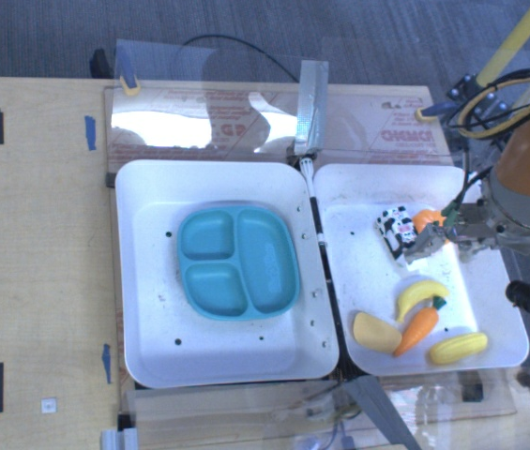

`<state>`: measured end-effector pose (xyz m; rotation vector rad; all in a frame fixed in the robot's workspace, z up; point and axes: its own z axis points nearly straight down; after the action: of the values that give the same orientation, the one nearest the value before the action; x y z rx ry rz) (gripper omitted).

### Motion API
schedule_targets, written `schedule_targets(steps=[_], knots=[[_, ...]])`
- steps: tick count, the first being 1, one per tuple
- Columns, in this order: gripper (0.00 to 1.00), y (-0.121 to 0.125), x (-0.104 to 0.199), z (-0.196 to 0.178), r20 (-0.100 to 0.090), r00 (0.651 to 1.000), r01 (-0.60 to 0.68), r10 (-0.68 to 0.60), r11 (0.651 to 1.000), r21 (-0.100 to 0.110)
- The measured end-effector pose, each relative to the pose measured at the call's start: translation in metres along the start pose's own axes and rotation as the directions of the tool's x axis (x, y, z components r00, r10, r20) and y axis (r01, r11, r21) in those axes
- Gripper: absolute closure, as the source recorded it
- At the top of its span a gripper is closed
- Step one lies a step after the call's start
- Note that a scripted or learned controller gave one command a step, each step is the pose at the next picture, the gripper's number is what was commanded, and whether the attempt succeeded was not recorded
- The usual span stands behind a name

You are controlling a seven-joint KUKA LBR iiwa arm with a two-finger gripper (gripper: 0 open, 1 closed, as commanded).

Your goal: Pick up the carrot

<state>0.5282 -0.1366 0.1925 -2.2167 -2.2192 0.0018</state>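
Observation:
The carrot [418,327], orange with a green top, lies slanted in the right bin [358,200] near its front edge. It rests between a yellow banana [420,295] and two other yellow pieces. My gripper [430,238] sits low over the back half of the same bin, well behind the carrot and apart from it. It is right beside a black-and-white toy [395,228] and a small orange item [427,219]. The arm's wrist hides part of the bin's right side.
A blue divided plate [239,261] lies in the left bin [143,279]. A rounded yellow piece [374,331] and a yellow oblong piece [459,347] flank the carrot. Cables and a yellow pole stand at the upper right.

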Motion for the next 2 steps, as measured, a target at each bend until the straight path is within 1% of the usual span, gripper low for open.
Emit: schedule_targets(steps=[1, 2], knots=[[0.0, 0.0, 0.0, 0.0, 0.0, 1.0, 0.0, 0.0, 1.0, 0.0], [0.0, -0.027, 0.029, -0.088, 0.005, 0.996, 0.086, -0.086, 0.996, -0.012]])
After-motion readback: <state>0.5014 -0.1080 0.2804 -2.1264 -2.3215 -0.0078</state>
